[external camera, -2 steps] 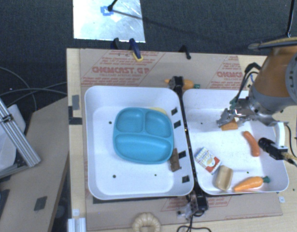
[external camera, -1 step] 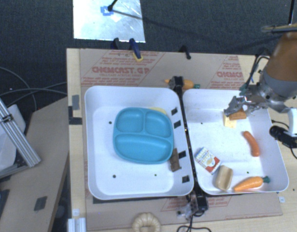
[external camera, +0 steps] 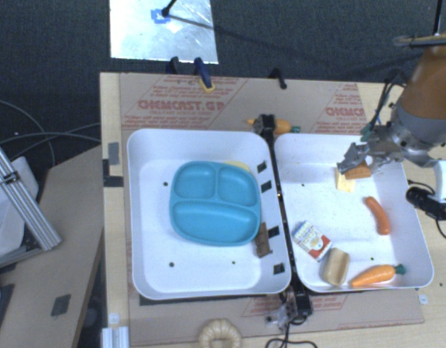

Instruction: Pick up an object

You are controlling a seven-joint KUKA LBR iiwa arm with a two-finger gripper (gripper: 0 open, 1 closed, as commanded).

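Cheese wedge is my likely target — it lies at twelve o'clock in the right bin, touching a small brown piece under the gripper. Nearest me sit the carrot, bread roll and packet; the sausage lies beyond. I judge this the descent-to-grasp step; whether the gripper is released or clenched I cannot tell. Next I need a clean closure — then a lift.

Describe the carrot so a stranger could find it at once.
Look in the right bin, at its near right corner. The carrot lies there beside a tan bread roll. It alone is bright orange, with a small green tip.
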